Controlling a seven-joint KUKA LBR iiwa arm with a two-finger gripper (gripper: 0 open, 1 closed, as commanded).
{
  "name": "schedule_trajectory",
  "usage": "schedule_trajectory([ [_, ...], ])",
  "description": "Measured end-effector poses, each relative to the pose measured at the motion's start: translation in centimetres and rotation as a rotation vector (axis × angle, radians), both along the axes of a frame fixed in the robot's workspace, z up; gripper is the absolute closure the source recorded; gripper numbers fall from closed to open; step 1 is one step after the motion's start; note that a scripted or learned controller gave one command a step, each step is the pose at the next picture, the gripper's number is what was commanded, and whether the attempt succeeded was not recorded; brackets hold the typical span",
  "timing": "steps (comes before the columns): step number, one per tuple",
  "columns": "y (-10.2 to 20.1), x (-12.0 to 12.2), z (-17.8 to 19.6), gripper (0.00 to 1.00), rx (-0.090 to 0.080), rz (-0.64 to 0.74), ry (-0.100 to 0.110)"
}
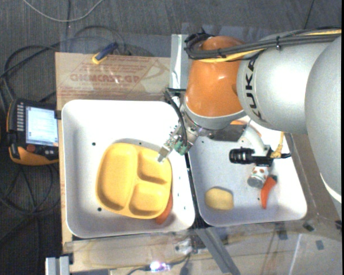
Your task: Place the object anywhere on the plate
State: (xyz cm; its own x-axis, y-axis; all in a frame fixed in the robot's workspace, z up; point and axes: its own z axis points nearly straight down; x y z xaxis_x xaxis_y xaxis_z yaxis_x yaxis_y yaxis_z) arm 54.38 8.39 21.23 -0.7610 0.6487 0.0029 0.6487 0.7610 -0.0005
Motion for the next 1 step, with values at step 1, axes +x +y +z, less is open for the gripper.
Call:
schedule_trajectory([
  [1, -0.01, 0.0, -0.01, 0.0, 0.0, 0.0, 0.0],
])
